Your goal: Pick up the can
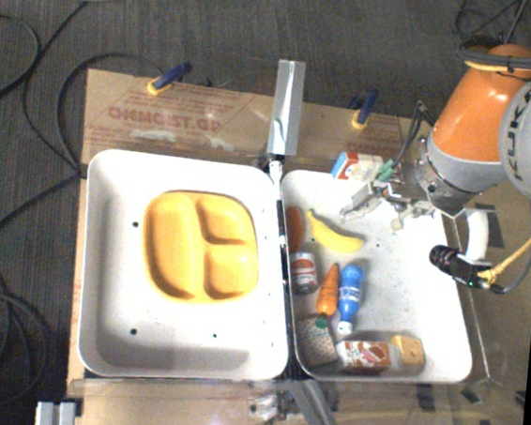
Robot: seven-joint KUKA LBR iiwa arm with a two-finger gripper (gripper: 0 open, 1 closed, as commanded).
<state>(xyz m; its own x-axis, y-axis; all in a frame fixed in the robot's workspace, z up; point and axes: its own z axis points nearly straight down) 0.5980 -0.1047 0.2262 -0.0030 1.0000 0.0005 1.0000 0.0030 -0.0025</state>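
Note:
The can [303, 272] is small, red and white with a silvery top. It stands near the left wall of the right bin [459, 345], just beside an orange carrot [329, 289]. My gripper [377, 207] hangs over the back of that bin, up and to the right of the can and well apart from it. Its fingers [355, 207] are spread open with nothing between them. A yellow banana [334, 233] lies between the gripper and the can.
The right bin also holds a blue-and-white bottle [349, 294], a reddish sausage [294, 227], a lying bottle with a tan cap [378, 354] and a grey mesh item [313, 339]. A small carton [355, 166] sits behind it. In the left bin [104, 313] lies a yellow divided tray [203, 246].

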